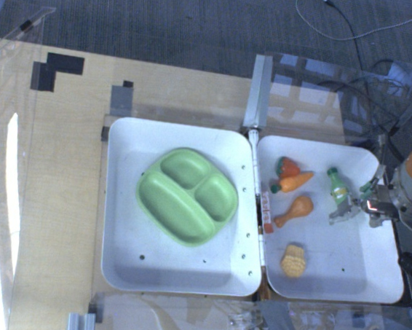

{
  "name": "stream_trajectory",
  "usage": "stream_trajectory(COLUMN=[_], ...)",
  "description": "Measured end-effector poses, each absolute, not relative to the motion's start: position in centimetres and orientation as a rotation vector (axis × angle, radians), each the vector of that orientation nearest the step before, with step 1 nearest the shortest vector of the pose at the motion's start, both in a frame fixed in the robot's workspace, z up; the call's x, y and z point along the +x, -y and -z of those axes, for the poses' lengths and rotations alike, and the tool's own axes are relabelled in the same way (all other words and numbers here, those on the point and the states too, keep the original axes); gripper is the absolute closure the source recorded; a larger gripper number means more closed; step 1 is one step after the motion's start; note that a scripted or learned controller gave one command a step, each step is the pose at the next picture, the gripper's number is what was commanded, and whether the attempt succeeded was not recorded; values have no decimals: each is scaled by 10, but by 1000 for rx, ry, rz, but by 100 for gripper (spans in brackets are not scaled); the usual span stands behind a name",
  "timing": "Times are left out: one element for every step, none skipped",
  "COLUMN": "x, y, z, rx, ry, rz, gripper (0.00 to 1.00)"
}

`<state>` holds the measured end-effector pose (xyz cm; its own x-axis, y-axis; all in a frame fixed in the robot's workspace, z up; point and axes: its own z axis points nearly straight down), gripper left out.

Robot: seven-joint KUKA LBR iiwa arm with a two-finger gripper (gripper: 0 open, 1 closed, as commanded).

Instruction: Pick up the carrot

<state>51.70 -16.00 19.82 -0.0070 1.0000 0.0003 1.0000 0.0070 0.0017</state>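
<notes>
The orange carrot (295,181) lies tilted in the upper left part of the right bin (340,284), with its thick end touching a small red and green vegetable (288,166). My gripper (359,213) hangs over the right side of the same bin, well to the right of the carrot and slightly lower in the view. Its fingers (342,213) stand open with nothing between them. The arm comes in from the right edge, its orange band showing there.
In the right bin there are also a green bottle (336,183) just left of the gripper, a tan drumstick (294,210) below the carrot and a yellow corn cob (293,261) near the front. The left bin (115,261) holds a green divided plate (187,195).
</notes>
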Motion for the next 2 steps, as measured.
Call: stream_trajectory(x=[628,666], y=[151,114], z=[-115,-88], rx=[1918,1657], ry=[-2483,-2666], rz=[-4,7], gripper=[0,0])
